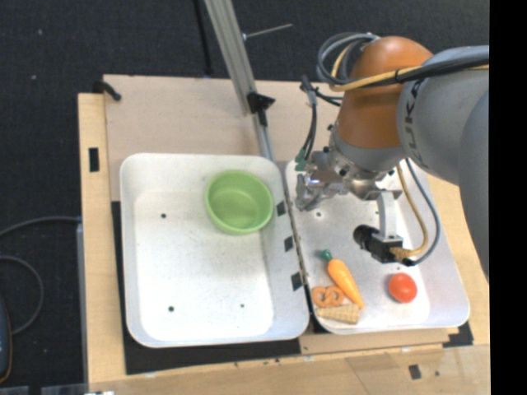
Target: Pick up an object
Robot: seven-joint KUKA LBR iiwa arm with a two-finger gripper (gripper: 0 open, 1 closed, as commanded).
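Beside right bin's (449,303) near rim: carrot (344,281).

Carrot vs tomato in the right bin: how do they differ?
The carrot is long and tapered, lying slantwise; the tomato is round. The carrot is orange with a green tip; the tomato is red. The carrot touches the pretzel; the tomato sits alone. Both lie in the right bin.

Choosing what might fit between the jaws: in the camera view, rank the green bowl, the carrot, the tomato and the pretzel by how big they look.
Largest to smallest:
1. green bowl, by far
2. carrot
3. tomato and pretzel, which look about alike, so they stay unranked
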